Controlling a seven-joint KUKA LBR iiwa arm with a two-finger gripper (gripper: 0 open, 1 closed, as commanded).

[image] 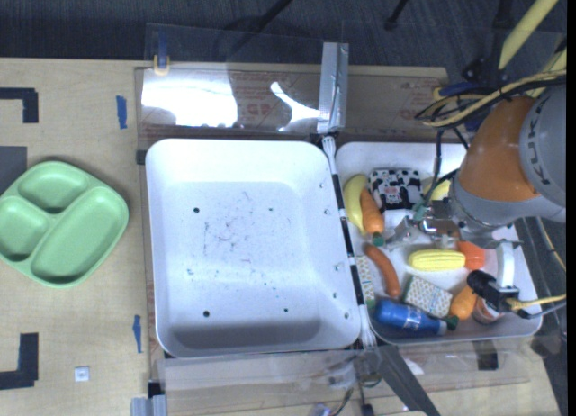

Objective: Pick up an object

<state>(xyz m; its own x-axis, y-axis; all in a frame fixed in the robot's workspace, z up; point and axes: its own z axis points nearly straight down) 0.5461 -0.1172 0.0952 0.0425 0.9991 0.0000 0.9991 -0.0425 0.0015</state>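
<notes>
Corn (437, 261) lies on its side in the middle of the right bin (396, 155), yellow and pointing across the bin. The pincer (419, 222) hangs just above it in the view, low among the clutter (whether it is spread or pressed together I cannot tell), and nothing is seen held in it. The arm (504, 149) comes in from the right, its orange band over the bin's far right corner.

Just left of the corn lies a sausage (382, 270), slanting down toward the near wall. Below the corn sits a checkered block (425, 295), and beside that, on the right, a carrot (463, 302). A blue bottle (407, 318) lies along the near wall, touching the block's lower edge.

Farther up, a banana (355, 196) lies against the bin's left wall with an orange piece (372, 212) pressed to its right side. A black-and-white pack (394, 187) sits near the far wall, just right of them.

The left bin (243, 243) stands flush against the right one, its floor marked with faint scribbles. Well apart, at the counter's (72, 99) left end, rests a green tray (61, 222) with three compartments.
</notes>
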